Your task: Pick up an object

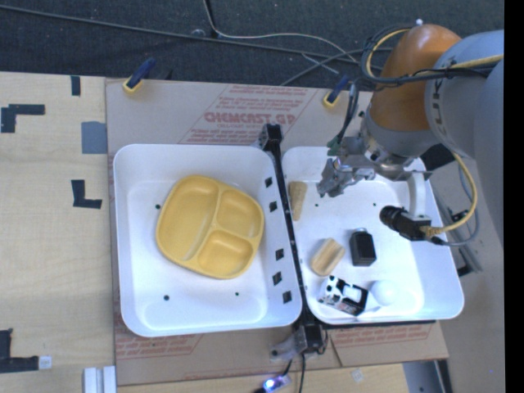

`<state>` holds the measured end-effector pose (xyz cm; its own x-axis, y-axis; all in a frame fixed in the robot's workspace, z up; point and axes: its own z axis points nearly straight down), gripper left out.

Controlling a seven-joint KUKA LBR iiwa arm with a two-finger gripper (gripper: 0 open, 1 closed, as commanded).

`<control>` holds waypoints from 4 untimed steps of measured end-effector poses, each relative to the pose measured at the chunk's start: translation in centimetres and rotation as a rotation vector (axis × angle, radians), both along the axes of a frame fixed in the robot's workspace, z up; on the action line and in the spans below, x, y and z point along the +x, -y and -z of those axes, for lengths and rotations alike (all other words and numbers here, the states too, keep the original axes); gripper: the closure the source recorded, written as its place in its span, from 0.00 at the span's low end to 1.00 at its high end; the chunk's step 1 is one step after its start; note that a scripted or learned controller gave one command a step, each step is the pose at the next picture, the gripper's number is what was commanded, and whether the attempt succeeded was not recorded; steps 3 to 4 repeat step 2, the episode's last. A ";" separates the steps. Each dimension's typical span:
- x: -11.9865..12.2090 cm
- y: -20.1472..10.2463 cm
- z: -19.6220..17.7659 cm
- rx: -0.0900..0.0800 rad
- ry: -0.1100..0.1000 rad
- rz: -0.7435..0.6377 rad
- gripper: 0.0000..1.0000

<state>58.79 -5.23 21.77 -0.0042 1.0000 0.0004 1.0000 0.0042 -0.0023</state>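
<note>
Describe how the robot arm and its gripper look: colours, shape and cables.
The arm is rounded and grey, with a glossy orange band above the wrist. Yellow and black cables loop around it. The gripper is a small unit of dark grey metal.

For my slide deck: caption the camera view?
Gripper hovers over right bin of small objects; yellow tray fills left bin.

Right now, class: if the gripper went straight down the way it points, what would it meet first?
Most likely the bare white floor of the right bin. The gripper hangs over its upper left part; the tan piece by the divider lies just to its left. Depth is hard to judge from this slant.
</note>
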 end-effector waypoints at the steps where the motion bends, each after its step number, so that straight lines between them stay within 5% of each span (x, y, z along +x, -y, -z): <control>1: -0.7 -6.4 -0.2 0.001 0.000 -0.003 1.00; 2: -1.6 -12.2 -1.3 0.001 0.002 -0.004 1.00; 4: -1.6 -12.2 -1.3 0.001 0.002 -0.004 1.00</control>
